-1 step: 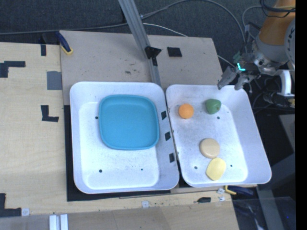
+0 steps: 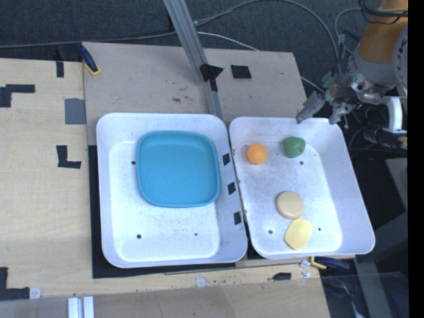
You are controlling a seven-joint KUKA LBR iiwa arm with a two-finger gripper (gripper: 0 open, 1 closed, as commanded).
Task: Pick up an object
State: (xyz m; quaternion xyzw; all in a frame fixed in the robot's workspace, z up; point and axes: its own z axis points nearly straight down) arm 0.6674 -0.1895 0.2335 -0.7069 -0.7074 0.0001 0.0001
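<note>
Two white bins sit side by side on the surface (image 2: 40, 177). The left bin (image 2: 119, 197) holds a blue plate (image 2: 177, 169), lying flat in the bin's upper middle. The right bin (image 2: 338, 184) holds four small items. An orange ball (image 2: 257, 154) lies near the upper left corner. A green item (image 2: 294, 146) lies just to its right, near the bin's top rim. A beige round item (image 2: 289, 204) lies lower down, about mid-bin. A yellow item (image 2: 298, 233) lies directly below the beige one, touching or nearly touching it, close to the bin's near rim.

The arm (image 2: 381, 45) stands at the upper right, outside the right bin's top right corner. The gripper (image 2: 322, 110) hangs over the bin's top rim, above and to the right of the green item and apart from it. Its fingers (image 2: 306, 113) stand spread, with a visible gap between them, and nothing lies between them. All four items rest on the bin floor; none is lifted.

A grey metal bar (image 2: 192, 38) runs at a slant from the top of the view down to the gap between the two bins. Cables (image 2: 278, 15) trail across the dark floor behind the surface.
</note>
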